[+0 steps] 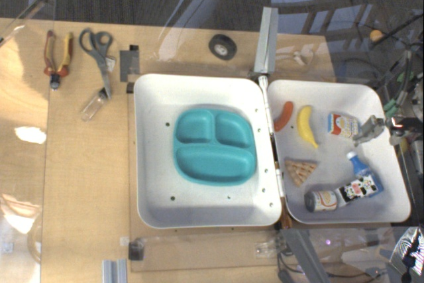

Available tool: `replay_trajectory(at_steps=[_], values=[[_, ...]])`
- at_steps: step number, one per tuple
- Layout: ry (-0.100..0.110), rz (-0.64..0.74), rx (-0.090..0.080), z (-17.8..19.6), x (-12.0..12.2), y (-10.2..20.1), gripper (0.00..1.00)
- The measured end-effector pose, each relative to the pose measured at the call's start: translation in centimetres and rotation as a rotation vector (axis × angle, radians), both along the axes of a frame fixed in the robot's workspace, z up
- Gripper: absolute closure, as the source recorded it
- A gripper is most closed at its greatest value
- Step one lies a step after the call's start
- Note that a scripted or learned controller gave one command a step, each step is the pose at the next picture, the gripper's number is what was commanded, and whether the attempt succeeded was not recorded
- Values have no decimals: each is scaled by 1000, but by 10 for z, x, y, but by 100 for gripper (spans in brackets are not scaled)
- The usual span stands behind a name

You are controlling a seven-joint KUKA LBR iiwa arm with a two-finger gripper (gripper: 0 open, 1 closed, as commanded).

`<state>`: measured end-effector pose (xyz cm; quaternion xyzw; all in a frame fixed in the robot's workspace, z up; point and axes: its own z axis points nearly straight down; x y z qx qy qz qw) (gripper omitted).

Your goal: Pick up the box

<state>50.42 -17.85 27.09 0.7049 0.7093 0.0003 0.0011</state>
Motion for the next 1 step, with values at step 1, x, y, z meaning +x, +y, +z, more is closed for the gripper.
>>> replay_trajectory(at_steps=[1], values=[[2, -209, 2, -95, 84, -26, 0]])
